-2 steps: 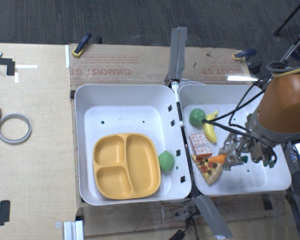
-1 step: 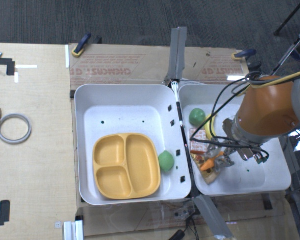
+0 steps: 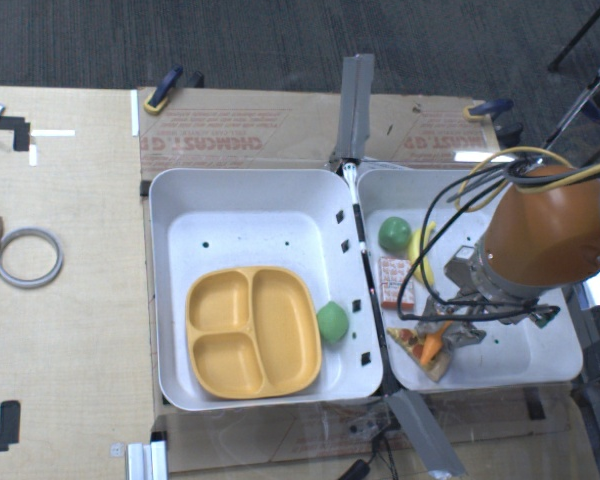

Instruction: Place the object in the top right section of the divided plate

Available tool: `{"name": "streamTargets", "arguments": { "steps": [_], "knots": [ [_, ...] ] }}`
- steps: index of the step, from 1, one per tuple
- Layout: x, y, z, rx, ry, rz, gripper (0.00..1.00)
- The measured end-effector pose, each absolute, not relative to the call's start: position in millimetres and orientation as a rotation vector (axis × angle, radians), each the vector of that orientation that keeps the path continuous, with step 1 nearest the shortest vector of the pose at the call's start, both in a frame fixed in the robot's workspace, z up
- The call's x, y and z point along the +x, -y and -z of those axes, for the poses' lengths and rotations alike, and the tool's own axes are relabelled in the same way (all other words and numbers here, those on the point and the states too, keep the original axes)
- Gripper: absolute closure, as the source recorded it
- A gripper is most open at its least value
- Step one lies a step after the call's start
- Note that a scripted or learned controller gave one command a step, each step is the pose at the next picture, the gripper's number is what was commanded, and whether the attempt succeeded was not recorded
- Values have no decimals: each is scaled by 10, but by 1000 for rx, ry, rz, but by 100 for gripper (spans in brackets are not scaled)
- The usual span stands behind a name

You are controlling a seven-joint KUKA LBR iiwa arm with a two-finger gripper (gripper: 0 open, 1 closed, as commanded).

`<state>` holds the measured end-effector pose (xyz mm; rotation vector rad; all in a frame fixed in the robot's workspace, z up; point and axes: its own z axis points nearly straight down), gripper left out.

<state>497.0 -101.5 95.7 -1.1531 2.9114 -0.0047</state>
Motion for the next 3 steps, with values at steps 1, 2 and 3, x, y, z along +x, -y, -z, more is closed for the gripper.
{"name": "streamTargets", "arguments": {
  "steps": [1,2,3],
  "knots": [
    [4863,1288,-958,-1205,-2889,9,100],
    [4864,1015,-961,-1769,-2582,13,100],
    [4960,-280,-1916,-2021,-2400,-3,100]
  ]
}}
